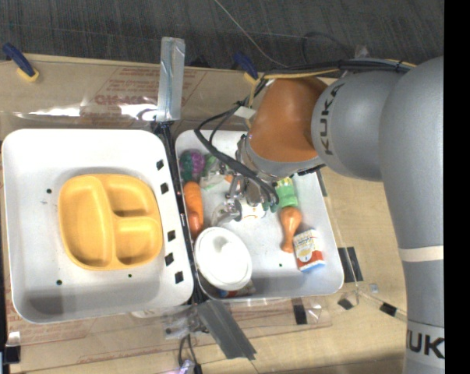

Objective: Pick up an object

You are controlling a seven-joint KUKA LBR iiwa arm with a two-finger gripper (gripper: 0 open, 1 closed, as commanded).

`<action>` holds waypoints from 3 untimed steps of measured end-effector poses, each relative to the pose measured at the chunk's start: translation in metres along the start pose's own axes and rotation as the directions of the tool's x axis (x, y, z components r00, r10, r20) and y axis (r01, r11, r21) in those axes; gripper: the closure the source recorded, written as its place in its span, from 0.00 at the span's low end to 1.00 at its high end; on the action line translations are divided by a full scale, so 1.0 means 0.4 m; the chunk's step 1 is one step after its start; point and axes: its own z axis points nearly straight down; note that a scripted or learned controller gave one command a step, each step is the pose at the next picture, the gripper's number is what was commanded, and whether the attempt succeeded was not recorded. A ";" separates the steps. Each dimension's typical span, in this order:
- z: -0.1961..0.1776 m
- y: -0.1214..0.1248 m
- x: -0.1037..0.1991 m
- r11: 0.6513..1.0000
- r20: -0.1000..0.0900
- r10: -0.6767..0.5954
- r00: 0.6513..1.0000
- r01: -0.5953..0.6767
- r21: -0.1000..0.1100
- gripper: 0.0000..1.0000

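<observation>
**Arm reaching into the right bin, grasp not yet confirmed**

Camera view, from above at a slant. The arm is leaning in from the right, its orange band sitting over the upper middle of the right bin (328,275). The pincer (242,201) is hanging low among the clutter at the bin's centre, and cables are draping across it. Whether it is spread or pressed together I cannot tell; the metal parts are blurring into the items beneath, and nothing is visibly sitting between them. Judgement: the step in hand is the descent or the closing on a target, not the lift.

Candidate objects are all lying in the right bin. An orange carrot-like piece (192,206) is resting along the left wall. A white round bowl (223,257) is sitting at the lower left corner. A drumstick-shaped toy (289,227) is lying right of centre, with a small white carton (309,250) just below it. A green item (286,192) is showing close beside the pincer, and a purple grape-like cluster (192,162) is sitting in the upper left corner.

The left bin (32,287) is holding one yellow divided tray (110,218), lying flat near its middle.

Next move, as I judge it: the pincer needs a firm closure on one item, then a straight rise clear of neighbours. Crowding is making a miss likely.
</observation>
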 end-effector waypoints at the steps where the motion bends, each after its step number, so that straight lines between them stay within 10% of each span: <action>1: 0.011 -0.185 0.003 0.995 -0.016 -0.101 0.995 0.101 -0.003 0.00; 2: 0.009 -0.266 0.235 0.992 -0.019 -0.128 0.992 0.128 -0.006 0.00; 3: -0.019 -0.261 0.227 0.991 -0.015 -0.134 0.991 0.134 -0.006 1.00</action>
